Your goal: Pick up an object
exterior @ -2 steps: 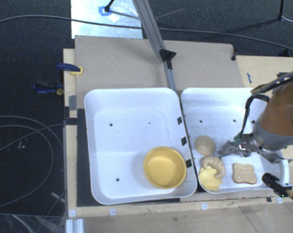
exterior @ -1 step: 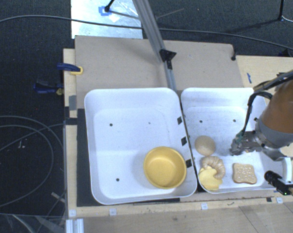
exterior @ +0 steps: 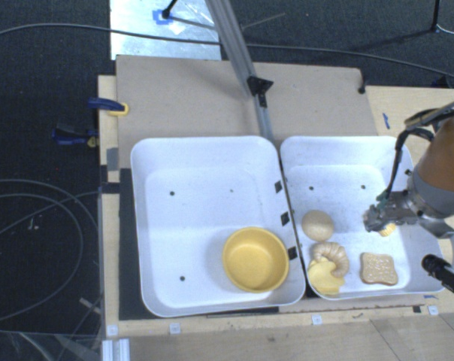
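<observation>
Arm low over the right bin (exterior: 340,153), gripper (exterior: 382,220) at a small yellow piece (exterior: 387,230).

The gripper sits near the bin's right wall, the yellow piece just under its tip; whether it grips it cannot be told. Also in this bin: a beige ball (exterior: 317,225), a croissant (exterior: 329,256), a yellow lump (exterior: 325,279) and a waffle (exterior: 379,268). A yellow bowl (exterior: 255,259) sits in the left bin (exterior: 204,164).
</observation>
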Controlling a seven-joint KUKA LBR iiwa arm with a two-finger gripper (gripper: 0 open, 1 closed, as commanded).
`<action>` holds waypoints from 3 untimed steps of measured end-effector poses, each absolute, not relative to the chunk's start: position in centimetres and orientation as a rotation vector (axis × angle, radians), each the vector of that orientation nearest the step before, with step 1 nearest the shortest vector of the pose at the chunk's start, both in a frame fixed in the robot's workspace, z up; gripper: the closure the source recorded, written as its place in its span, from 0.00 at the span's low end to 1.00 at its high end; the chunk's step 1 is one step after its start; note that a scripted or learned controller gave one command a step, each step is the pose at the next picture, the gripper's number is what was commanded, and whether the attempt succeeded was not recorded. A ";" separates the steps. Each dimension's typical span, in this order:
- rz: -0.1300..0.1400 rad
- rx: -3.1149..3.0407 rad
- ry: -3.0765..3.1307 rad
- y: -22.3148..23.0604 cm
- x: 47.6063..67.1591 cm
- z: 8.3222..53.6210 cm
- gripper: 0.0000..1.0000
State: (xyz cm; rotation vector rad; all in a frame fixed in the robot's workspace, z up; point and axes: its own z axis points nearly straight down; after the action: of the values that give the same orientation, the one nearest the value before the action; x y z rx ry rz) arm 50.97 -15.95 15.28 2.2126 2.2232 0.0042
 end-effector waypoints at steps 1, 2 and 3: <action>0.005 2.211 2.223 -15.7 51.2 19.6 1.00; 0.005 2.210 2.224 -15.7 51.4 24.0 1.00; 0.006 2.208 2.233 -10.6 51.4 25.0 1.00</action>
State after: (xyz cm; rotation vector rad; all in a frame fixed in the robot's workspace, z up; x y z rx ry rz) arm 51.44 -10.56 24.98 2.2081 2.2326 0.0059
